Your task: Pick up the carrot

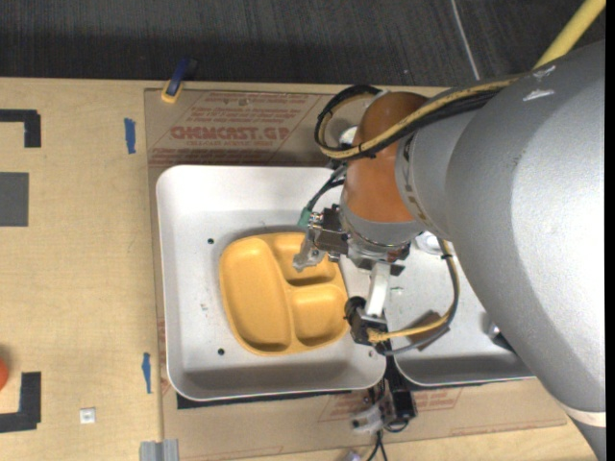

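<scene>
My gripper (310, 254) reaches down into the left white bin (183, 257), over the right part of a yellow divided dish (261, 296). The tool's tip sits at the ridge between the dish's compartments. The grey arm with its orange band (384, 171) covers the bin's right side and most of the right bin (461, 358). The dish's compartments that I can see hold nothing.
Cables (413, 329) loop off the wrist above the seam between the bins. The bins rest on a cardboard sheet (231, 128) with blue tape marks. A small orange-red object (3, 374) peeks in at the far left edge of the bench.
</scene>
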`<state>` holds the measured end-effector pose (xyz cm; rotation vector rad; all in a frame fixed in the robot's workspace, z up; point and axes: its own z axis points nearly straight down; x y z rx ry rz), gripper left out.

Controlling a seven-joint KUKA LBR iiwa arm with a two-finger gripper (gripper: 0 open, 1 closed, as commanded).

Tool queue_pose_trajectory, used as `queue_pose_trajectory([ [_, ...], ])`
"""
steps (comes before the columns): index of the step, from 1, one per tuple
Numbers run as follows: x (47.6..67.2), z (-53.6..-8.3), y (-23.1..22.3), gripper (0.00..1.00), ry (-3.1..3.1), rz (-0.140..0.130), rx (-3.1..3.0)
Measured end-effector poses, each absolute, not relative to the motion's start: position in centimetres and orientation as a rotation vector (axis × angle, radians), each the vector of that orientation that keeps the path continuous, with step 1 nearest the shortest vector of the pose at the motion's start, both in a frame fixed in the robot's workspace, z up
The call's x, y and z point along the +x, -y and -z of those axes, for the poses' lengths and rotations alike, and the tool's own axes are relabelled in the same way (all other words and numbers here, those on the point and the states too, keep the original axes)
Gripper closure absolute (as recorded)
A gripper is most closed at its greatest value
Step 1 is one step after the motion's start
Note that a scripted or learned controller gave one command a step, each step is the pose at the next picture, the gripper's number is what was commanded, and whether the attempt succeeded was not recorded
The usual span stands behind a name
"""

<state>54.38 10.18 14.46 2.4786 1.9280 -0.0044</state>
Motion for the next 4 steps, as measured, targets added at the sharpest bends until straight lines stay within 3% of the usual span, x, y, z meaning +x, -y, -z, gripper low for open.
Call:
queue_pose_trajectory([
  [1, 54.8, -18.5, -5.8, 0.00, -1.567, 0.001, 2.723],
  [2, 53.5, -18.4, -7.4, 0.00, -1.307, 0.004, 2.859],
  [3, 55.1, -14.5, -10.6, 0.00, -1.321, -0.043, 2.843],
  [4, 55.2, -13.5, -10.9, 0.00, -1.545, -0.047, 2.728],
])
